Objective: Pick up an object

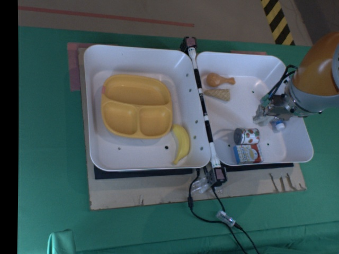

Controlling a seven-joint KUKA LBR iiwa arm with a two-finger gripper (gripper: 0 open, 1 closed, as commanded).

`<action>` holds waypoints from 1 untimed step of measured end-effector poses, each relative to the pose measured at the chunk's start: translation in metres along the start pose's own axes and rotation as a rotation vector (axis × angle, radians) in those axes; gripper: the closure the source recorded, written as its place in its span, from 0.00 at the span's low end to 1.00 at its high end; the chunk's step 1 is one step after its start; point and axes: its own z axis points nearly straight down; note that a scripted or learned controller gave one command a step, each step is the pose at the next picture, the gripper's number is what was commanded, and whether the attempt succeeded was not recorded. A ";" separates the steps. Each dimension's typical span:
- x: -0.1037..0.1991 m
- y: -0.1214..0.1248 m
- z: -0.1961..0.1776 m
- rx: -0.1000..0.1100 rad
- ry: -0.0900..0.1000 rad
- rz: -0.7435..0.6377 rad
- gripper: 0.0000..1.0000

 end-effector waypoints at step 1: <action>0.000 0.000 0.000 0.001 0.000 -0.001 0.00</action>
